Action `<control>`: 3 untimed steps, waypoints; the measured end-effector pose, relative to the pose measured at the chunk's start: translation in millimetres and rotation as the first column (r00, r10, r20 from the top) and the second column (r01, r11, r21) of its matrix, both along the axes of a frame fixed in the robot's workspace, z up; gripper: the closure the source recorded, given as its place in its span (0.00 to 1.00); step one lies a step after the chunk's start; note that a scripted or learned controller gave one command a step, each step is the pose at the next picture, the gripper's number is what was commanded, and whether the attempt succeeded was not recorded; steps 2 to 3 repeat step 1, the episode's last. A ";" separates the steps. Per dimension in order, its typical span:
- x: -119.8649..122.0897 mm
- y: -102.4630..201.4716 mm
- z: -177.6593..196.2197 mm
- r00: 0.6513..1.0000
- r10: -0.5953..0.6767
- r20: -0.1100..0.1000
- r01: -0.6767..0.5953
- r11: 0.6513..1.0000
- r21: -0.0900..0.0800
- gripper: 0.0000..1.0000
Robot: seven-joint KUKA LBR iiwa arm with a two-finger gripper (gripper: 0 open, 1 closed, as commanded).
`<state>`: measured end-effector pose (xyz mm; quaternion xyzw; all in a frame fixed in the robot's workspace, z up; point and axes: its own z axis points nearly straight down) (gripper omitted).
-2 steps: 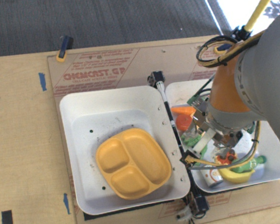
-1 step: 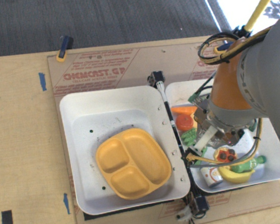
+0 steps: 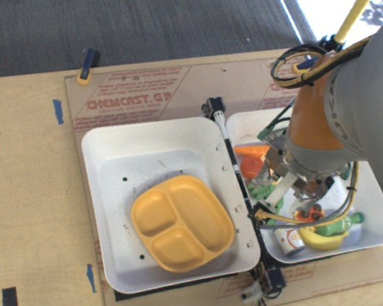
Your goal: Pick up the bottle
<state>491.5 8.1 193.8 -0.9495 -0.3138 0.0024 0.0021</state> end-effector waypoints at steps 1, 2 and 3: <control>-5.9 18.0 -9.6 0.991 -0.133 0.001 0.133 0.991 0.000 0.00; -5.9 18.0 -9.6 0.991 -0.133 0.001 0.133 0.991 0.000 0.00; -5.9 18.0 -9.6 0.991 -0.133 0.001 0.133 0.991 0.000 0.00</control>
